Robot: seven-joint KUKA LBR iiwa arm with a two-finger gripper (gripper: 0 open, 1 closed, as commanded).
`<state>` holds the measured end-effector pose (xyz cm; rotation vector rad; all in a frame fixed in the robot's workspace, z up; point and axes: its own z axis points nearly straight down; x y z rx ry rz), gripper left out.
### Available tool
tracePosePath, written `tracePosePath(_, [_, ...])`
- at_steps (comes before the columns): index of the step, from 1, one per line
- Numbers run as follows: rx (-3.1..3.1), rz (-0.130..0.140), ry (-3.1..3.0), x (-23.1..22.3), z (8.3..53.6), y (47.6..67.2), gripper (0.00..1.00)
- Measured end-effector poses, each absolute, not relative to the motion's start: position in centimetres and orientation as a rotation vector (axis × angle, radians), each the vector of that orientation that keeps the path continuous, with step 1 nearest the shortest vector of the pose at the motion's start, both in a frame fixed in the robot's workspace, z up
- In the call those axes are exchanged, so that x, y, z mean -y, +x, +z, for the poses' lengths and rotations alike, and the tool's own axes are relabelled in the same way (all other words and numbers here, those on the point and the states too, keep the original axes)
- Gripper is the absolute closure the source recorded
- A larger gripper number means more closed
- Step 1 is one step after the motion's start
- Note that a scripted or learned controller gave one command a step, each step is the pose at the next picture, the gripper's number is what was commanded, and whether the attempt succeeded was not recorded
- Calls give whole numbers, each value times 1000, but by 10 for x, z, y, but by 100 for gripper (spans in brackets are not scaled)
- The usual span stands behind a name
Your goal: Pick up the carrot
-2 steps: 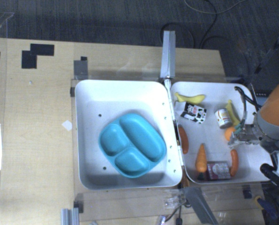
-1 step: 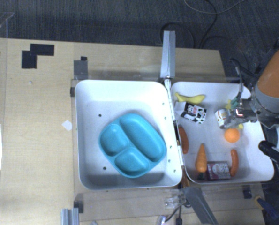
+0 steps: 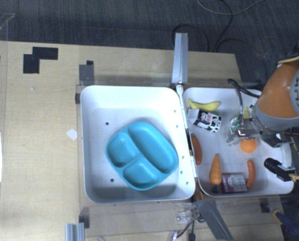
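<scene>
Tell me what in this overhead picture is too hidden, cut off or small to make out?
- Gripper: too small and cluttered to tell how its jaws stand.
- Arm: cut off by the right edge.
- Orange ball: its top tucks under the gripper, so whether they touch is unclear.
- Black-and-white card: its print is too small to read.
- Small can beside the carrot: label is blurred.

Small card (image 3: 208,120): black-and-white printed pattern on a card in the right bin (image 3: 270,187), at about 11 o'clock within it; no letters or numbers can be made out.
Can (image 3: 234,182): a pale label on a dark can at 6 o'clock in the same bin; its print is too small to read.
</scene>
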<state>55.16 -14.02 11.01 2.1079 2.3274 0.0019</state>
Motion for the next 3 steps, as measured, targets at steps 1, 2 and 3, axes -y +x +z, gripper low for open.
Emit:
tracePosePath(1, [-2220,9,2208,201,89,563,100])
tracePosePath(2, [-2054,5,2369,202,220,523,100])
tracePosePath(3, [-2055,4,2369,202,219,523,0])
